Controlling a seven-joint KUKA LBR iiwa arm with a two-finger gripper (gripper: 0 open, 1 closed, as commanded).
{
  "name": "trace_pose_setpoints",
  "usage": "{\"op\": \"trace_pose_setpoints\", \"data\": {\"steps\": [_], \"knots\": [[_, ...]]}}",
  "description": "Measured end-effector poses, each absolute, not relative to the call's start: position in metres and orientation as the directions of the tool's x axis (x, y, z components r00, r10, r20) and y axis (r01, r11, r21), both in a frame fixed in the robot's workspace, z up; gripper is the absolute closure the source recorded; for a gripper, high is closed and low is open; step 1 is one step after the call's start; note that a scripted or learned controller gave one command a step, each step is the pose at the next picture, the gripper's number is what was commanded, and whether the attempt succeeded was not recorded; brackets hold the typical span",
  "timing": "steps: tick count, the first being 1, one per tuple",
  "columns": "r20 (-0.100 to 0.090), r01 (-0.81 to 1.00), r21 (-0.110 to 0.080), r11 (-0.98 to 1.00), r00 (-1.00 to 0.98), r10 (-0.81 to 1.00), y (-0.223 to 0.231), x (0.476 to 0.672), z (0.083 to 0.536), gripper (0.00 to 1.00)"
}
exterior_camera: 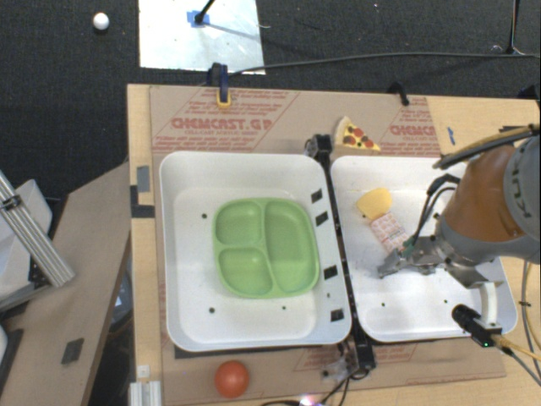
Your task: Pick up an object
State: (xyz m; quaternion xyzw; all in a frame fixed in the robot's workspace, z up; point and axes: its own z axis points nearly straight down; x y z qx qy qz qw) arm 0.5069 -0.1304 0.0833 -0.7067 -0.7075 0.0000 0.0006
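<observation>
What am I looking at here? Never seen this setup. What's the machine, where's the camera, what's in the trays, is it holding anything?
One camera, fixed above the bench, looks down at a slant. The grey machine with the orange band coming in from the right is a robot arm; its two-finger gripper is low inside the right bin.

Two shallow white bins sit side by side. The left bin holds a green divided plate. The right bin holds a yellow block and, just below it, a small pink-and-white packet.

Outside the bins: a toy pizza slice on the board behind them, and an orange-red ball on the front edge.

The job is to pick something up. The gripper tip is beside the packet, but I see nothing between its fingers, so I would not call anything held.
</observation>
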Motion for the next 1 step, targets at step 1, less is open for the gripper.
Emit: {"op": "trace_pose_setpoints", "data": {"steps": [1], "knots": [[0.000, 1.000, 0.003, 0.001, -0.001, 1.000, -0.1305, 0.5081, 0.0953, 1.00]]}}
